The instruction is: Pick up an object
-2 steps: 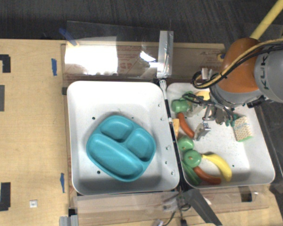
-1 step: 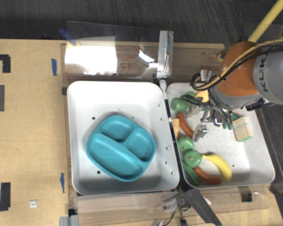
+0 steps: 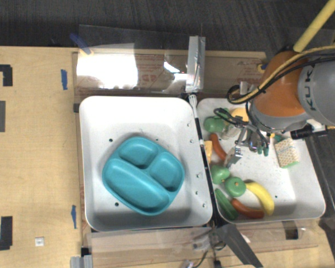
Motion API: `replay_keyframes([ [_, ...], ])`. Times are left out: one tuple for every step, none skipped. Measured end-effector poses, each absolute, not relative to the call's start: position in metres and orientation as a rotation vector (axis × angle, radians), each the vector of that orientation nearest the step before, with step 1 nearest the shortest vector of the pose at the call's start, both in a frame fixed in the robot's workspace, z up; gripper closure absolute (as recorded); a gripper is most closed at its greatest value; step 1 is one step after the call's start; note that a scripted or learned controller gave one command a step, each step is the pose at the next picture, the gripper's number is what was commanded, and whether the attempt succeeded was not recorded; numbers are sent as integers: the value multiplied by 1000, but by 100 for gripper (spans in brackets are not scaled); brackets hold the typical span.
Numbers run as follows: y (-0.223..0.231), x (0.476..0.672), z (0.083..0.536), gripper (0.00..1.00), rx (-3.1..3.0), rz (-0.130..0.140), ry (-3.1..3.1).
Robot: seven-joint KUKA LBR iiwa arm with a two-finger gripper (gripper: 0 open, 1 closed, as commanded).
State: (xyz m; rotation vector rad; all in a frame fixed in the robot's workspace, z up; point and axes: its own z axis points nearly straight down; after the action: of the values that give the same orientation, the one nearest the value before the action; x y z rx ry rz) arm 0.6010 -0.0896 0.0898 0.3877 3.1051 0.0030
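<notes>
My gripper (image 3: 241, 148) hangs low over the middle of the right bin (image 3: 307, 197), reaching in from the right under the orange wrist band. Toy foods lie around it: an orange-red piece (image 3: 217, 149) just to its left, a green piece (image 3: 214, 123) at the bin's back left, a green round one (image 3: 220, 175) and a green apple (image 3: 235, 186) in front of it, and a yellow banana (image 3: 263, 197) over a red sausage-like piece (image 3: 247, 209) near the front. A pale speckled block (image 3: 286, 152) lies to its right. Nothing is visibly held.
The left bin (image 3: 100, 116) holds a teal divided plate (image 3: 143, 175). A ridge (image 3: 201, 155) separates the two bins. Yellow and black cables loop over the arm at the back right. A clear plastic panel stands behind the bins.
</notes>
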Motion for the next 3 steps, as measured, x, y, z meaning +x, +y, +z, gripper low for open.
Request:
replay_keyframes([
  [-89,605,104,100,384,0,3091],
  [-50,641,261,100,666,5,3055],
  [-50,641,267,100,663,1,3056],
])
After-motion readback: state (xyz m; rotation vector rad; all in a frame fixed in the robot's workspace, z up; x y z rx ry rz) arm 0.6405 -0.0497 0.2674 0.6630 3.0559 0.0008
